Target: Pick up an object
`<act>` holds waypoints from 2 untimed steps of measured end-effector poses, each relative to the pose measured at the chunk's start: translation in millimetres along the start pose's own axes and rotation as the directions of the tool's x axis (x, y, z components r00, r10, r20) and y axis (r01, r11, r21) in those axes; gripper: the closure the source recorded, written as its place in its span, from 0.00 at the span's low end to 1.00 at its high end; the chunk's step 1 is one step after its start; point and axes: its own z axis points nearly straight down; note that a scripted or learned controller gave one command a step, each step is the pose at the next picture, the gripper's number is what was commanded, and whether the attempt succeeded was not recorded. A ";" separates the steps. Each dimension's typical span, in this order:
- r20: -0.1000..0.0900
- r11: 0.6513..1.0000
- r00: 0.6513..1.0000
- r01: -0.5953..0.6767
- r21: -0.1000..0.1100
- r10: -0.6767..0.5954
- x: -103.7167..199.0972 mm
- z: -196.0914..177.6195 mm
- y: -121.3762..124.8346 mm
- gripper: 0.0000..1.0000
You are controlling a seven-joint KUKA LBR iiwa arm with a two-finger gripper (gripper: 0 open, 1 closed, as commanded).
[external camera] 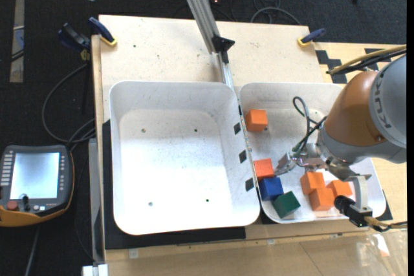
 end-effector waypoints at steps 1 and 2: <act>-0.003 1.000 1.000 0.003 -0.003 -0.003 30.8 -104.1 -16.7 0.00; -0.007 1.000 1.000 0.008 0.005 -0.008 118.1 -99.6 -18.1 0.00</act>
